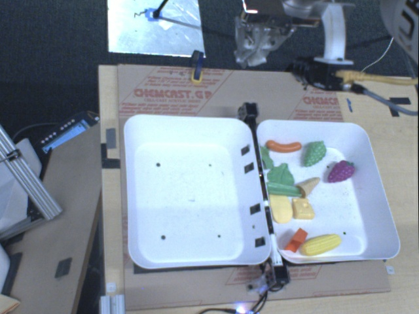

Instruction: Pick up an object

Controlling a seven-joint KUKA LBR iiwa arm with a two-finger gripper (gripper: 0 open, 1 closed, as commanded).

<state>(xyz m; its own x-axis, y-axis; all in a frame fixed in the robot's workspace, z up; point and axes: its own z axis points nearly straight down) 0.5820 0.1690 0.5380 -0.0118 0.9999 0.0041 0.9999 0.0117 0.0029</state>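
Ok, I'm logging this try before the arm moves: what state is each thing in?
Gripper: raised behind the bins, holding nothing.
Left bin: flat on the bench.
Right bin: holds the toy food.
Sausage: lying flat.
Purple grapes: lying loose.
Corn: lying beside the orange piece.

Two bins sit side by side on a board (170, 87). The left bin (141, 142) adjoins the right bin (376, 195) along a central divider (260, 182). In the right bin, a sausage (283, 146) lies at the rear, with a leafy item (314, 153) beside it on the right. A grape bunch (340, 171) lies further right. A corn cob (319, 244) lies at the front. The gripper (254, 44) hangs behind the bins.
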